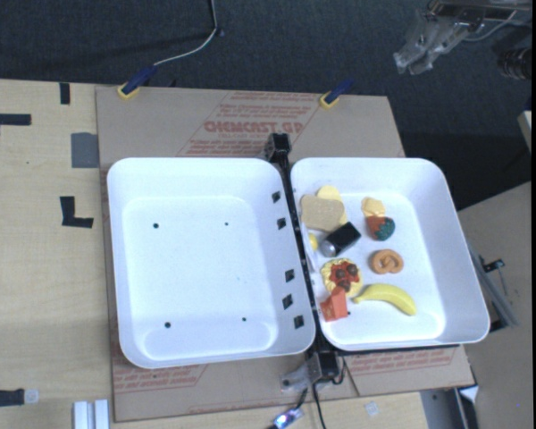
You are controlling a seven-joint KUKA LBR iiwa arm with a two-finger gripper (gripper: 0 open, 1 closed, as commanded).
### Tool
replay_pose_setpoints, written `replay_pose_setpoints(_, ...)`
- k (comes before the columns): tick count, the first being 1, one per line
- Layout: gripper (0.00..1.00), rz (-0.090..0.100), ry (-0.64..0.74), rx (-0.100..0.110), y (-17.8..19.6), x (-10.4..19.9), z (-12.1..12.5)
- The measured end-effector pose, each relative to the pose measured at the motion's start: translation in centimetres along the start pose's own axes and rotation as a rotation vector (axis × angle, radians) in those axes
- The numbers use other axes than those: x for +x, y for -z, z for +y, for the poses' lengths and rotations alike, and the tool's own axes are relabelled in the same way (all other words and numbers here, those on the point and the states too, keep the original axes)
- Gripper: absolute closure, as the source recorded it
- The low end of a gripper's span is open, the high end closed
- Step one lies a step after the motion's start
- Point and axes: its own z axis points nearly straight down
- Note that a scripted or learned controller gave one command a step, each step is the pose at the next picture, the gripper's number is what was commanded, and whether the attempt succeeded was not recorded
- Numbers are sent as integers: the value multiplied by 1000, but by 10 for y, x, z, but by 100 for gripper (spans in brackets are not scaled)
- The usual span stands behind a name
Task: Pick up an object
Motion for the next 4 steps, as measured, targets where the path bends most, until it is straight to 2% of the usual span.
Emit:
replay_pose_setpoints(1, 100, 1, -4, -8, 41, 16, 14)
replay_pose_setpoints(2, 100, 2, -1, -3, 40, 53, -27)
replay_pose_setpoints(4, 100, 1, -2, -3, 39, 106, -111)
